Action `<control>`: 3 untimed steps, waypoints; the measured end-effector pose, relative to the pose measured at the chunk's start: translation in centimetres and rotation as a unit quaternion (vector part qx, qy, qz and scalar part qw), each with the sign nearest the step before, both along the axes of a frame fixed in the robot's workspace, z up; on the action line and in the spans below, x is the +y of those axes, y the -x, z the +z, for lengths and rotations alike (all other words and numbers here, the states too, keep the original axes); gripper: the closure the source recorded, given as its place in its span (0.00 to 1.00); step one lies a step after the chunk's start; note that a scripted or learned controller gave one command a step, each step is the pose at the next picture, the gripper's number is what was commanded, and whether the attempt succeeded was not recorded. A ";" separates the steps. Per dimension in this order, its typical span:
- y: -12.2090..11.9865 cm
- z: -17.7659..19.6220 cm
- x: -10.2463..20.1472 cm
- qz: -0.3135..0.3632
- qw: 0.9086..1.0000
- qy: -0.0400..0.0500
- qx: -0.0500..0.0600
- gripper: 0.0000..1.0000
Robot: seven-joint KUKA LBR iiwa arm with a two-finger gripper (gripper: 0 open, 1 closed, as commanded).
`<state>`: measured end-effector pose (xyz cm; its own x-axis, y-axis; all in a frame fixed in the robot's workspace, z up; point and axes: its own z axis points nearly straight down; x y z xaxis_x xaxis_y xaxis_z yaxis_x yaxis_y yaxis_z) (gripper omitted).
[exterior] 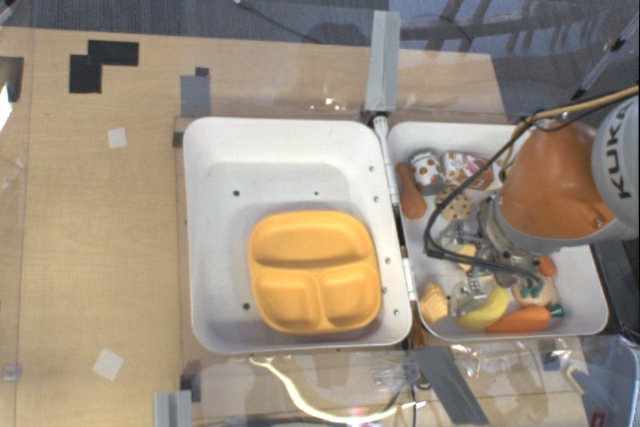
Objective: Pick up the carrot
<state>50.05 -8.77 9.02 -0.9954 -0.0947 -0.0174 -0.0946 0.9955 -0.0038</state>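
The carrot [519, 320] is orange with a small green end and lies flat along the front wall of the right bin [598, 307]. It touches a yellow banana [481, 309] on its left. My gripper [478, 267] hangs below the orange wrist band, low over the middle of the right bin. It sits just above and left of the carrot, over the banana, and cables and the wrist hide most of it. Nothing shows as held.
A brown sausage [410, 192] lies by the right bin's left wall. Two spotted toy foods [428, 167] sit at the back and a bread piece [433, 301] at the front left. The left bin [215, 165] holds a yellow divided tray [314, 269].
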 end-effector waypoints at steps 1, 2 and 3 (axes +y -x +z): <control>-0.4 1.3 0.1 0.002 1.000 0.000 -0.005 1.00; -1.4 1.5 -6.7 0.061 0.998 0.001 0.004 1.00; 0.1 1.2 -11.9 0.110 0.994 0.002 0.003 1.00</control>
<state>49.95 -20.67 10.26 -0.9503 -0.3111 -0.0115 -0.3110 0.9504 -0.0067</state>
